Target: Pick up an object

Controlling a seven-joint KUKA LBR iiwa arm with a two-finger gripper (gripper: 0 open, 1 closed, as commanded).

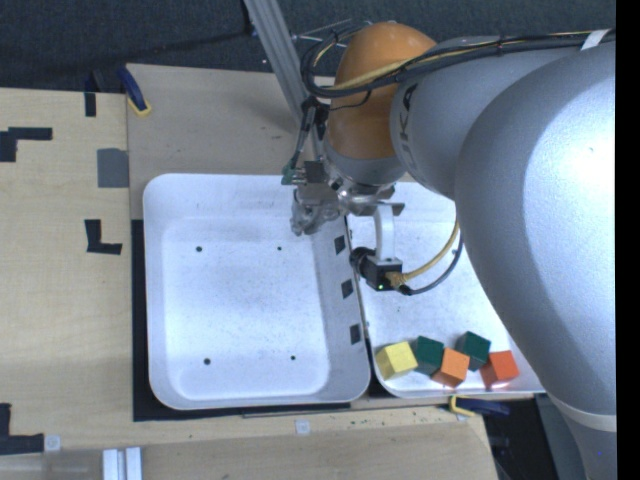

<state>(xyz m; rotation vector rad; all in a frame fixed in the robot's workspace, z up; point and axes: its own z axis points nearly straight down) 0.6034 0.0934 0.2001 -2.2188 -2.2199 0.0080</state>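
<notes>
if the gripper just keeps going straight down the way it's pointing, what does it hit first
Most likely the left bin, near its upper right corner by the divider. The gripper hangs there pointing down, well away from the blocks in the right bin. Depth is hard to judge.

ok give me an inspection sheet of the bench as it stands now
surface: tan bench bearing two shallow white bins, left bin and right bin, side by side
job's things: yellow block, two green blocks, two orange blocks, clustered at the right bin's near edge
clutter: black tape marks and a grey patch on the bench
grippers: gripper hangs over the far edge of the left bin, nothing seen between it and the bin
cables: dark and tan cables loop below the wrist
surroundings: dark floor beyond the bench
</notes>
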